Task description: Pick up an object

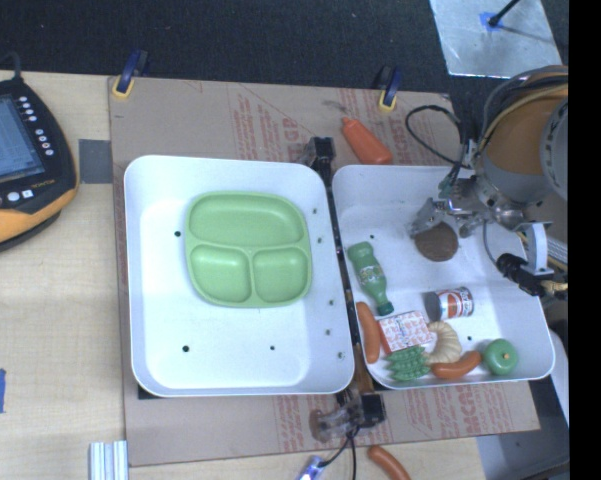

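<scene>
You see the worktop (pixel 60 348) w/ brown cardboard (pixel 230 118) on it. On that sit two white bins side by side. The left bin (pixel 150 268) holds a green plate (pixel 248 248) w/ three parts. The right bin (pixel 380 193) holds the small stuff. The arm (pixel 525 138) comes in from the right, grey w/ an orange part. Its gripper (pixel 442 223) is down in the right bin's top part, right over a brown round thing (pixel 438 246). You can't tell if the gripper is open or closed, or if it has hold of it. Lower in that bin lie a green bottle (pixel 370 278), a small can (pixel 450 303), a carrot (pixel 369 332), a red-and-white packet (pixel 405 328) and a green apple (pixel 499 356). A tablet (pixel 15 163) sits at the worktop's left edge. An orange carrot (pixel 365 141) lies on the cardboard, just above the right bin.
</scene>
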`<action>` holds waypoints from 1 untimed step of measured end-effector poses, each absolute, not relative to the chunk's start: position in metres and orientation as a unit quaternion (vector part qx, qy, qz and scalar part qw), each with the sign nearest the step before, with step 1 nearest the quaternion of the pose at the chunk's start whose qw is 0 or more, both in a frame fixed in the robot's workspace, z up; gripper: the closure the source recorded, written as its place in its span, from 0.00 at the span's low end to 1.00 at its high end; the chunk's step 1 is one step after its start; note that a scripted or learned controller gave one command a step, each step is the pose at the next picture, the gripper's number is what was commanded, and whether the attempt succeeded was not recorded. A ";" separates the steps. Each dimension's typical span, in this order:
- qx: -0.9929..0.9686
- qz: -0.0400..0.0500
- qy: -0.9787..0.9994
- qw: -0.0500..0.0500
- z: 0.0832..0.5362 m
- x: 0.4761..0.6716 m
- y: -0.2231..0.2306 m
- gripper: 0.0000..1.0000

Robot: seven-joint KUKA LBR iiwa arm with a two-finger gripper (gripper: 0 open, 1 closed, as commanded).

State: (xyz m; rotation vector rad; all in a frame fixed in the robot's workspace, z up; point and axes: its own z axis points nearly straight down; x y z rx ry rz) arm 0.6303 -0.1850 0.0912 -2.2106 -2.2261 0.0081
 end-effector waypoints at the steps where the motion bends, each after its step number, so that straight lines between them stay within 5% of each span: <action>1: -0.704 0.002 -0.710 -0.001 0.105 0.632 -0.187 1.00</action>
